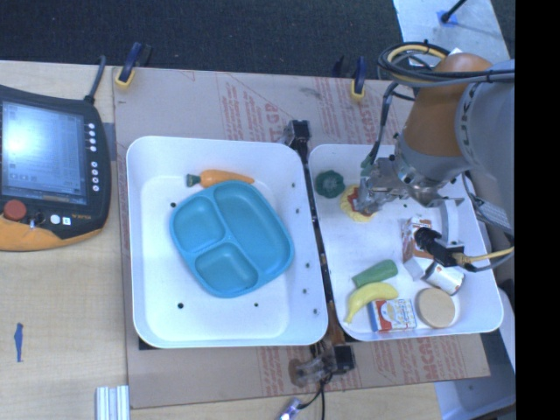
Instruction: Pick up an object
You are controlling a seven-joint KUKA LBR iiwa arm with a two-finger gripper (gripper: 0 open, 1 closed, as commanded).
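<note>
The gripper is lowered into the right bin, near its upper left area. Its tip sits directly over a small red and yellow item; contact is likely, but whether the fingers are spread or clenched cannot be told. A dark green round object lies just beside it. A banana, green pickle, small carton and round disc lie lower in the same bin. The left bin holds a blue divided plate and a carrot.
</note>
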